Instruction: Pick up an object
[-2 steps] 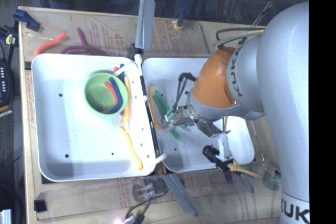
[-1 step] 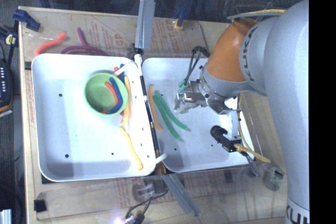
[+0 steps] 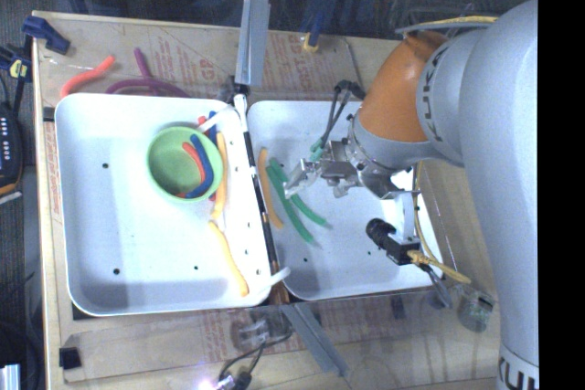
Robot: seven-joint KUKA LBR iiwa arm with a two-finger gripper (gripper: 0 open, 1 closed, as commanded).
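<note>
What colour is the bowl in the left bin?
Light green, seen plainly in the camera view: the bowl sits in the left bin.

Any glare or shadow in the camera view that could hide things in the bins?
Camera view: soft shadow along the left bin's lower edge; the right bin is evenly lit; the gripper looks slightly blurred above the green strips; faint glare at the bench's bottom edge.

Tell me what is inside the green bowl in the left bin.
The green bowl in the left bin holds a curved red strip, with a blue piece along its lower inner rim. The rest of the bowl's floor shows bare green. Whatever lies beneath those pieces is covered.
</note>
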